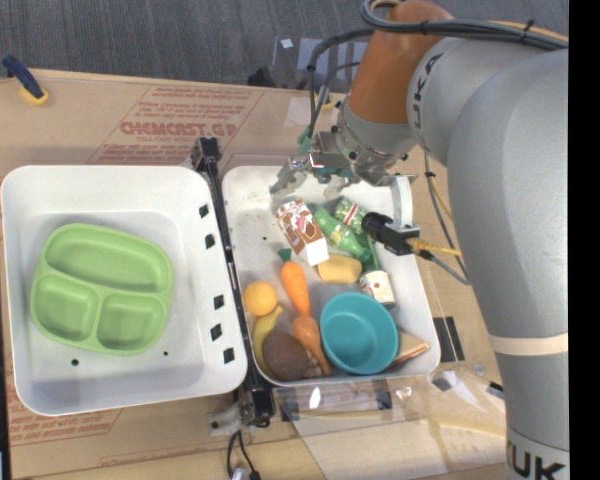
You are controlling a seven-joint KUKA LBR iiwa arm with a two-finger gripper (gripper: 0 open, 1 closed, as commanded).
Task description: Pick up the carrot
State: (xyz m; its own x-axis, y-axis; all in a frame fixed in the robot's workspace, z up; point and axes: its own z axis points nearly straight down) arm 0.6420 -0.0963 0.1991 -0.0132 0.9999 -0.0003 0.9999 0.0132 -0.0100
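The carrot (296, 286), orange with a small green top, lies in the middle of the right bin (242, 200), pointing towards the near edge. It rests between a yellow-orange round fruit (260, 298) and a teal bowl (359, 332). My gripper (294, 179) hangs over the far part of the right bin, just beyond a small red and white carton (299, 230). It is well clear of the carrot, with nothing seen held in it.
A green bottle (345, 226), a yellow lump (340, 269), a small white can (378, 287), a brown item (285, 355) and another orange piece (308, 334) crowd the right bin. A green divided plate (102, 288) lies in the left bin (20, 208).
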